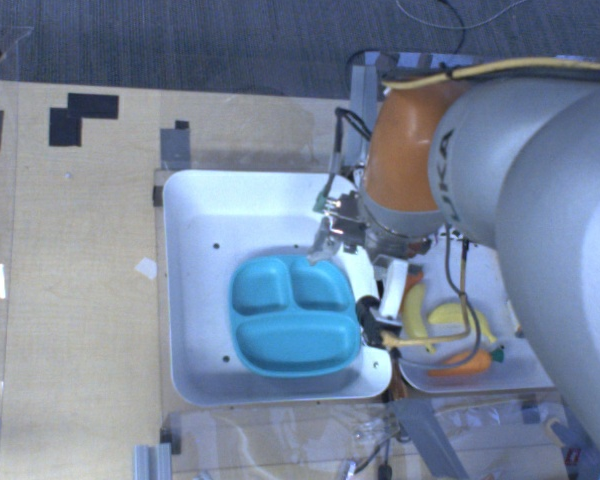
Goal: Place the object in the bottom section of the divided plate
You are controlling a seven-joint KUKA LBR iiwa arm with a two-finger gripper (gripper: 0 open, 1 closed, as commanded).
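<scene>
A blue divided plate (pixel 292 343) lies in the left white bin (pixel 195 268), with two small sections at the top and one wide section at the bottom. All three sections look bare. My gripper (pixel 325 243) hangs over the plate's upper right edge, under the orange-banded wrist. I see nothing in it. A yellow banana (pixel 415 310), a pale yellow object (pixel 448 318) and an orange carrot (pixel 462 365) lie in the right bin (pixel 525 370), partly hidden by the arm.
The big grey arm covers most of the right bin and the upper right of the view. The left bin's floor to the left of and above the plate is bare white. Black tape marks sit on the bench at the far left.
</scene>
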